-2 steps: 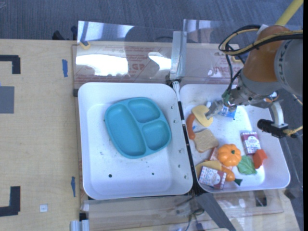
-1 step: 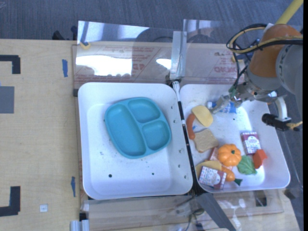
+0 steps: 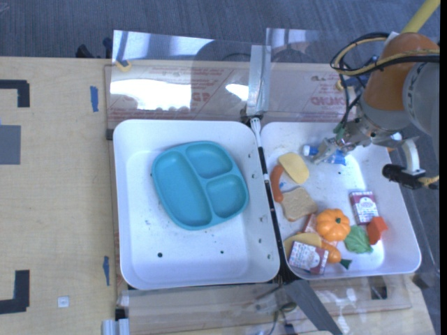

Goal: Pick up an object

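front packet: small white-and-red printed foil sachet (image 3: 304, 257) at the near rim of the right shallow white bin (image 3: 401, 253). I judge it light, crinkly, flat; poor for a top pinch, better taken by an edge.
yellow piece: yellow plastic banana-like toy (image 3: 307, 240) lies partly under the sachet and the pumpkin; I leave it.
pumpkin: small orange plastic toy pumpkin (image 3: 332, 225), near the middle of the pile. Looks hard, light, rounded, ribbed; I'd close across its widest part, it may squirt out if taken high.
green and red bits: green leafy plastic toy (image 3: 358, 241) touching a red-orange plastic chunk (image 3: 378, 228), right of the pumpkin. Small, crowded, hard to separate.
dark red packet: maroon printed sachet (image 3: 363, 206) just beyond them, lying flat. Thin, slippery by my guess.
bread: tan toy bread slice (image 3: 298, 203), flat, left of the pumpkin; little to grip from above.
sausage: orange-red curved toy sausage (image 3: 277, 183) along the bin's left wall; the wall blocks one finger.
cheese: pale yellow wedge-like toy (image 3: 294, 167), clear on top, stiff, decent target.
blue item: small blue-and-white object (image 3: 321, 150) at the far end, right by the tool; kind unclear.
gripper: two-finger gripper (image 3: 340, 144) low over the far part of the right bin, beside the blue item; opening cannot be judged from here, no held item visible.
left bin: left white bin (image 3: 133, 208) holds a turquoise three-compartment plastic plate (image 3: 200, 183); broad, rigid, rim-only hold.
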`<state>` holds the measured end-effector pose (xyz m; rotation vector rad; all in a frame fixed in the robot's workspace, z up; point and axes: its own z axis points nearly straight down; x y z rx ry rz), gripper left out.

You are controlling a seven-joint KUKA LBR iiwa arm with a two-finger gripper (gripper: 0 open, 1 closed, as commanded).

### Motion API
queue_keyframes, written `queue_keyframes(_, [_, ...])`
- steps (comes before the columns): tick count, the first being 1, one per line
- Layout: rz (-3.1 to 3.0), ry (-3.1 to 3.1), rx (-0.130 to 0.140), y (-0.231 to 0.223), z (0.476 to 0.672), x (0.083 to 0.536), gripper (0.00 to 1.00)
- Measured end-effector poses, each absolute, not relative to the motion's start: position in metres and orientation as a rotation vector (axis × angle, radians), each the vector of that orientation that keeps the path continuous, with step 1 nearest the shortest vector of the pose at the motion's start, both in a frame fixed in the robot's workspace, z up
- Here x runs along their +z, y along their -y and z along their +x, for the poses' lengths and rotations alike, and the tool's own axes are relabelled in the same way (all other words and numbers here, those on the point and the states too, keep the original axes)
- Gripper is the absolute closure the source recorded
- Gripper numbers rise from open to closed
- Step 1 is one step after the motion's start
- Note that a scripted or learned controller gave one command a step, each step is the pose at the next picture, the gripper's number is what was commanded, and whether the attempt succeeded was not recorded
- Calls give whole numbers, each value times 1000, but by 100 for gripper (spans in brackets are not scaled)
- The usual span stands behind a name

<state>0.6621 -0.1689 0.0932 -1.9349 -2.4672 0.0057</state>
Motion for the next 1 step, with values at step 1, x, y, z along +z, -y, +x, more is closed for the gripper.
queue_keyframes(1, [-1910,2504,-7,123,669,180,100])
